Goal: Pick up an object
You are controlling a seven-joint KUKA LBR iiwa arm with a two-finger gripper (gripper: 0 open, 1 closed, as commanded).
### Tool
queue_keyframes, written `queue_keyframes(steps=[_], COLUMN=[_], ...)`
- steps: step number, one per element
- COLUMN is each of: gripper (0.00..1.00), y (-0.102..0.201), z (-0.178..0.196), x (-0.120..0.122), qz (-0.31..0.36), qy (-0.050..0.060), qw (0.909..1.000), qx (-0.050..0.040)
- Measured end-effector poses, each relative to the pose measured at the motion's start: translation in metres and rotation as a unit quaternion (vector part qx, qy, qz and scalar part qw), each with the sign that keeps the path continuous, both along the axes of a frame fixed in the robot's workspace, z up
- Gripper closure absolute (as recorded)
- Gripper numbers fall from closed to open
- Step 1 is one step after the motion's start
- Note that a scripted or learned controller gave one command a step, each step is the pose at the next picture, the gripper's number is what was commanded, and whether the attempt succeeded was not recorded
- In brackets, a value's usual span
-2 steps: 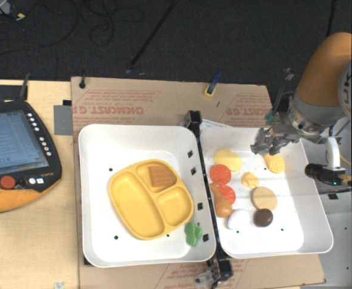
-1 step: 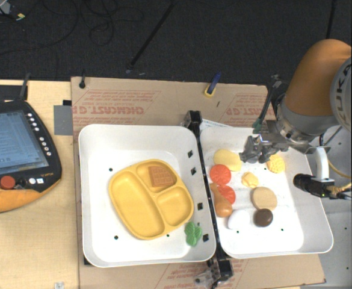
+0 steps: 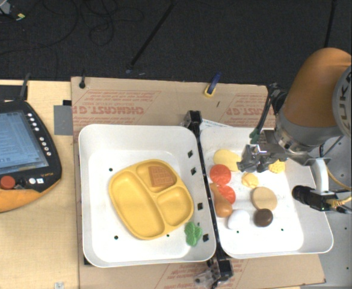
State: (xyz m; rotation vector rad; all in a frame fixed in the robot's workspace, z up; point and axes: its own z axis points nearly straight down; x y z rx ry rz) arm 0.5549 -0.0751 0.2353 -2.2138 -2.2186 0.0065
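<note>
The bench is light wood; a cardboard sheet lies flat on it, left of the fingers and running under them; two white bins sit side by side on the cardboard, the left bin well left of the fingers, the right bin beneath them; a tablet pendant rests far left.

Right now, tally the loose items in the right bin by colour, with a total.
Yellow: 3
Red: 2
Orange-brown: 1
Tan: 1
Dark brown: 1
White: 1
Total: 9
</note>
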Motion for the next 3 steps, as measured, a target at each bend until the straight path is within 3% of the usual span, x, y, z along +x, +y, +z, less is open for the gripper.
queue_keyframes(steps=[2, 3], gripper=[1.0, 1.0], y=[0.0, 0.004], z=[-0.021, -0.003], x=[0.003, -0.007], qz=[-0.002, -0.001], qy=[0.001, -0.002], qw=[1.0, 1.0], qx=[-0.0005, -0.0007])
